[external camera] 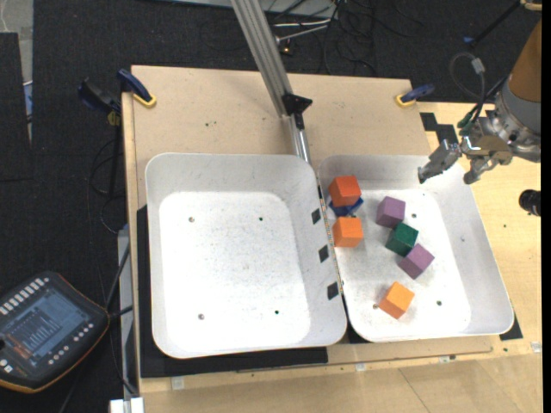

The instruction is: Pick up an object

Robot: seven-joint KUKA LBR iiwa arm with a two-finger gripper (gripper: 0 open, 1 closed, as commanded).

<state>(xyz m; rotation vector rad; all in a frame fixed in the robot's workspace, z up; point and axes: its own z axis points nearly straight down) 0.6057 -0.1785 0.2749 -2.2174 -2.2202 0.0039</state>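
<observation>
A: where's the hand [454,167]?

B: over the far right corner of the right bin [482,256], up off the floor of it; two fingers [433,167] splayed apart, nothing between them; grey arm [525,84] comes in from the right edge.

A: candidates for the pick?

B: six blocks, all in the right bin, all below and left of the hand in view; none touching it; nearest is a purple block [391,210], just down-left of the fingertips; a green block [402,238] sits right under that one, touching or nearly so; second purple block [417,260] is just beside the green, further down.

A: and the orange ones?

B: three; one orange block [345,188] well left of the hand by the bin's left wall, sitting on or against a blue block [349,205], can't tell which; another orange block [348,231] just below that pair; last orange block [397,300] is furthest from the hand, near the front of the bin, alone.

A: left bin [164,231]?

B: far left of the hand, beside the right bin on the surface [215,110]; the two rims meet in the middle.
</observation>
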